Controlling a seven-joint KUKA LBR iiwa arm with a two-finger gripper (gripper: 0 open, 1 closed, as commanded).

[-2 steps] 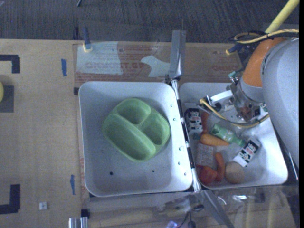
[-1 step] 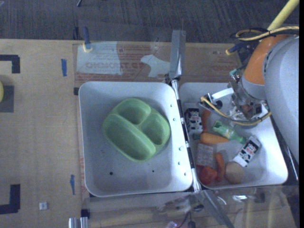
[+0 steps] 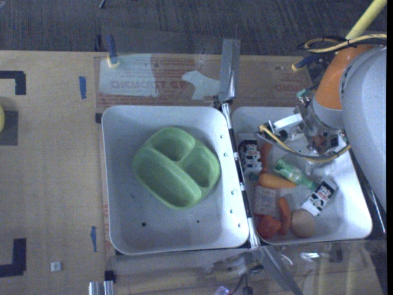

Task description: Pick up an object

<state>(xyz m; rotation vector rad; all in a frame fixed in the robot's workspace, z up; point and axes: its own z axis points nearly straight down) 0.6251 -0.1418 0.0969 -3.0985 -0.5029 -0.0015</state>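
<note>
The gripper hangs over the right bin; I cannot tell its state. Carrot, egg and cartons crowd together, so it might nudge neighbours and miss.

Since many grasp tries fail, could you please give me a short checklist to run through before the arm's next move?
1. Items available in the right bin: ok; carrot, egg, tomato and two milk cartons lie there.
2. Gripper above the right bin: ok.
3. Item already held: cannot tell.
4. Targets well separated: not ok; the items crowd together.
5. Left bin holds a green divided plate, apart from the arm: ok.
</note>
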